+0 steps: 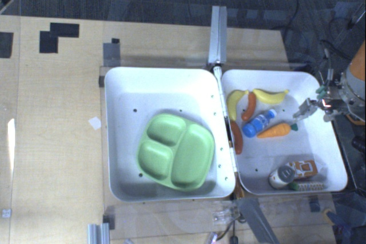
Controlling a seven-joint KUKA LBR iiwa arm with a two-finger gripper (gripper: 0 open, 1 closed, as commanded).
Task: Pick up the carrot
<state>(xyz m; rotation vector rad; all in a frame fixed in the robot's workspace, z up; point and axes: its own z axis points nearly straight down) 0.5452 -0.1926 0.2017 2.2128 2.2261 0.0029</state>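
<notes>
The carrot is orange with a green stub at its right end. It lies flat in the middle of the right white bin, pointing left towards a blue bottle that touches its tip. My gripper hangs over the bin's right side, just up and right of the carrot's green end. It is open, with nothing between its fingers; one grey finger slants down towards the carrot.
A banana, an orange-red sausage and a darker sausage crowd the right bin's left part. A small bottle with an orange label lies near its front. The left bin holds a green divided tray.
</notes>
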